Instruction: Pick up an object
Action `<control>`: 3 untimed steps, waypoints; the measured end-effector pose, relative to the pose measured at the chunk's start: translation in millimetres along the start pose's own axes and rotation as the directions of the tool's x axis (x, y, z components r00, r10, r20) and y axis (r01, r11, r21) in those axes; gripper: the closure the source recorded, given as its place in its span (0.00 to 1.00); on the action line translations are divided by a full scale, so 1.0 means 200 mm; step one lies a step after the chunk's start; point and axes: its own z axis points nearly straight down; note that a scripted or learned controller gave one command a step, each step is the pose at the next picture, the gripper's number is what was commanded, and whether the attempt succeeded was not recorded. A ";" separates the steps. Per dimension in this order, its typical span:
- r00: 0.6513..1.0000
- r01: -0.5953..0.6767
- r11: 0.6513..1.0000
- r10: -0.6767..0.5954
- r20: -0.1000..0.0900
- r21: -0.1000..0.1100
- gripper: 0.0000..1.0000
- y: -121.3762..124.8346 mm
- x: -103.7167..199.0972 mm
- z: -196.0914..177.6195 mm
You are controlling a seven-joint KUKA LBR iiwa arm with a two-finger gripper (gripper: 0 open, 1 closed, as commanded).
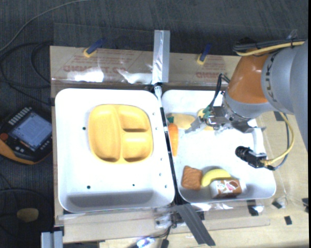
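My gripper (206, 120) hangs low over the upper middle of the right bin (222, 154), reaching in from the right. Just to its left lies a pale yellow item (182, 120), partly hidden by the gripper. An orange carrot-like piece (172, 137) lies along the bin's left wall. Near the front of the bin sit a brown waffle-like piece (191, 178), a yellow banana (216, 175) and a small red-and-white container (226, 188), close together.
The left bin (72, 185) holds a yellow divided plate (120, 133). A black cable connector (249, 155) hangs off the arm over the right bin's right side. A handheld controller (23, 133) lies on the floor at the left.
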 end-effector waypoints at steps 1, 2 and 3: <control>0.991 0.131 0.991 -0.131 0.005 -0.002 0.00 0.31 -0.42 0.25; 0.935 0.356 0.935 -0.356 0.010 0.004 0.00 0.43 -0.24 0.27; 0.934 0.357 0.934 -0.357 0.016 -0.007 1.00 0.45 -0.24 0.21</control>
